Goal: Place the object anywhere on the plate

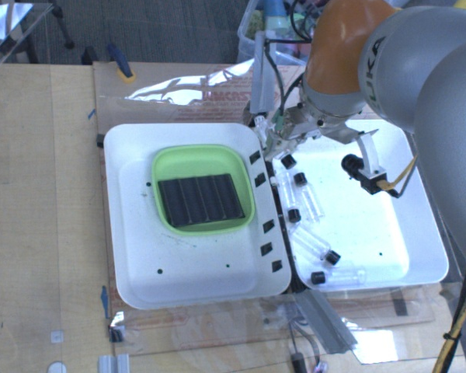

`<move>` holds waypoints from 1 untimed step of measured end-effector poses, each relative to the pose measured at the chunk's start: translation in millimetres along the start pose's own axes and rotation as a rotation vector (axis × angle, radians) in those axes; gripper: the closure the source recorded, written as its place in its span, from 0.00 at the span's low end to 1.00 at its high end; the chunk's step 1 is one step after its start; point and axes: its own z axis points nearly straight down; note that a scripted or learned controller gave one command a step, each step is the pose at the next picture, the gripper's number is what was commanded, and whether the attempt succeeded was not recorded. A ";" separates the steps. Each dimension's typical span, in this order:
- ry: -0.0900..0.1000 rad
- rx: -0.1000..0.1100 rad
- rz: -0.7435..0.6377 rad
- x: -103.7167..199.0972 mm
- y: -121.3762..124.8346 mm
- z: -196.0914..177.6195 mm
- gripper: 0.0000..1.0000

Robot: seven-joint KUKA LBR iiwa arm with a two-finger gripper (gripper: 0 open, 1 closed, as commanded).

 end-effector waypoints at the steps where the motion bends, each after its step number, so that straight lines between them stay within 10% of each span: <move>1: 0.000 0.000 0.000 0.0 0.1 -0.3 0.00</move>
